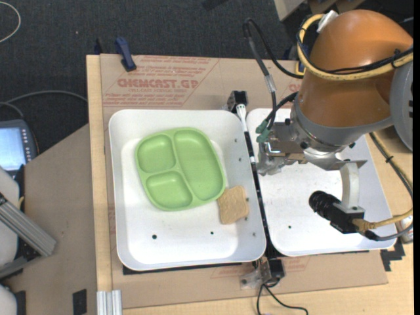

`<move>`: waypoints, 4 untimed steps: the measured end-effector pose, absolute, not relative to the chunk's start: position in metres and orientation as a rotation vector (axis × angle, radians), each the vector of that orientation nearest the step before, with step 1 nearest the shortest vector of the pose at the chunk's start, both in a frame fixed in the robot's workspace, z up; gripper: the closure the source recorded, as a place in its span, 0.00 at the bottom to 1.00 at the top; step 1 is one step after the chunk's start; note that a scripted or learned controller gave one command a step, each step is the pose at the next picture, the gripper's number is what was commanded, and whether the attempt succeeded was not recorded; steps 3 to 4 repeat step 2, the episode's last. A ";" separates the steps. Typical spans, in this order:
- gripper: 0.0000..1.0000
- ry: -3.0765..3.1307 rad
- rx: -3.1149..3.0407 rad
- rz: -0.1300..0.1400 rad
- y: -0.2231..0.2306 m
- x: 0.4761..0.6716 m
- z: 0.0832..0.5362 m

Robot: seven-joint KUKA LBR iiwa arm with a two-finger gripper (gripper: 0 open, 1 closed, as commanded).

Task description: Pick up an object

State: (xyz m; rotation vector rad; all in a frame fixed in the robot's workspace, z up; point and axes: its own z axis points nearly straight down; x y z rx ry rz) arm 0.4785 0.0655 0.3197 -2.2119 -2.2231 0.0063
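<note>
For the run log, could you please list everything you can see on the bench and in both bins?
divided plate: one, green, three compartments, in the left bin.
sponge-like square: one, tan, left bin, beside the plate's lower right edge.
bins: two, white, side by side on the bench.
board: one, brown with red print, under the bins.
clip: one, blue, at the board's far left edge.
arm: one, orange and grey, above the right bin.
</note>
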 end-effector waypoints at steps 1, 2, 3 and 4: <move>1.00 -2.230 -2.227 -0.023 0.065 0.481 0.451; 1.00 -2.213 -2.221 0.013 0.049 0.478 0.357; 1.00 -2.213 -2.221 0.013 0.049 0.478 0.357; 1.00 -2.213 -2.221 0.013 0.049 0.478 0.357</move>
